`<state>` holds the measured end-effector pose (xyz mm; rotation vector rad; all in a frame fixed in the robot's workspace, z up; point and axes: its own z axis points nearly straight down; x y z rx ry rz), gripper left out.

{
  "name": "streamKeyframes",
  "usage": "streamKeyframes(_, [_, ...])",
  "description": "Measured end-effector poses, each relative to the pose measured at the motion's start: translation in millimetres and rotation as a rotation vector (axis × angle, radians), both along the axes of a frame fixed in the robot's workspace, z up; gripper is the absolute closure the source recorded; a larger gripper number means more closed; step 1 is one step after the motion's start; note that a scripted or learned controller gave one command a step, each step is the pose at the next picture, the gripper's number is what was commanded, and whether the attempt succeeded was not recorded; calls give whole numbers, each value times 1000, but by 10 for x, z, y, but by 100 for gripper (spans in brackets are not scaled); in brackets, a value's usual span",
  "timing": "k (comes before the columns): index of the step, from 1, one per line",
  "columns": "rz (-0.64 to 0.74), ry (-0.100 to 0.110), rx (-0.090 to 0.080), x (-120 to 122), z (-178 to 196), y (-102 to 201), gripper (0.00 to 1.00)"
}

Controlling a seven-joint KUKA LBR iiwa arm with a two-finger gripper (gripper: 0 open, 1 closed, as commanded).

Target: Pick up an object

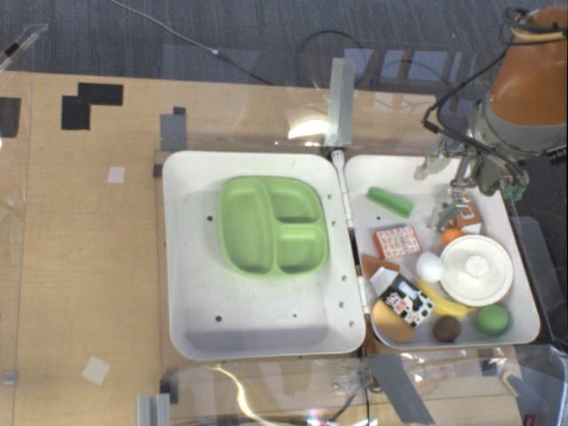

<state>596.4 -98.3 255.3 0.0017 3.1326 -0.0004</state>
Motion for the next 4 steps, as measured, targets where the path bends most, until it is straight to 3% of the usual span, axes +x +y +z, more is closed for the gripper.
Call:
streamKeyframes(1, [-51,9,0,-37,-891,-713,0])
streamKeyframes(2, [-133,-7,-1,354,-1653,-1013,0])
streamKeyframes(3, [-275,-5,1,515,-1654,-1010,0])
streamKeyframes(4, [-312,-1,2,220,-1677,-1064,0])
